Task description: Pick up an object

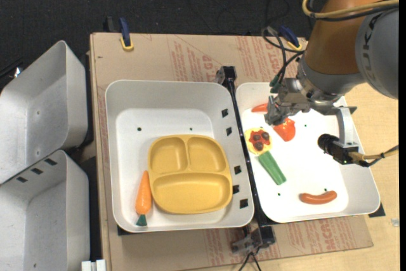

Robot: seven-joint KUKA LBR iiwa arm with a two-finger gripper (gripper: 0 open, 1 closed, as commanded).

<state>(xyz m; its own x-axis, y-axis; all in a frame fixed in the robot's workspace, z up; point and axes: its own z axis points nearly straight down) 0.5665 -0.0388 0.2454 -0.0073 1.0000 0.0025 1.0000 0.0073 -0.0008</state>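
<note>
Dark floor with loose cables behind; brown table (190, 54) carrying two shallow white bins side by side. Right bin (361, 190): end effector (277, 112) lowered over its far-left part, finger state impossible to tell from this slanted view. Red pepper-like toy (285, 129) just below and touching or nearly touching the end effector, apparently not gripped. Small red piece (259, 108) just to its left. Dark red and yellow toy (259, 139) below-left of the end effector, green vegetable (271, 168) further below, sausage (318, 197) well below and to the right. Black fitting (334, 148) to the right. Left bin (171, 95), well to the left of the end effector: yellow divided tray (189, 173) with carrot (144, 195) alongside.
</note>
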